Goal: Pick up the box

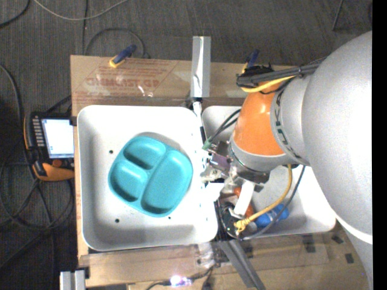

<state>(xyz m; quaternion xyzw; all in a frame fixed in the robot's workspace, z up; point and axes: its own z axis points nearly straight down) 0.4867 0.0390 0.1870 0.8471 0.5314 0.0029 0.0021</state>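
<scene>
From my seat, the arm (284,119) hangs low over the right bin (314,219), and its wrist covers most of what I need to see. I cannot tell whether the gripper (233,187) is spread or closed. What I take for the box (243,199) is a white and orange-red piece showing just under the wrist, near that bin's left wall, with a blue object (273,215) just beside it. The teal divided plate (151,174) lies well apart in the left bin (91,132). To do this well, I would centre over the box, keep off the bin wall and the blue object, and lift only once I have confirmed a grip.
</scene>
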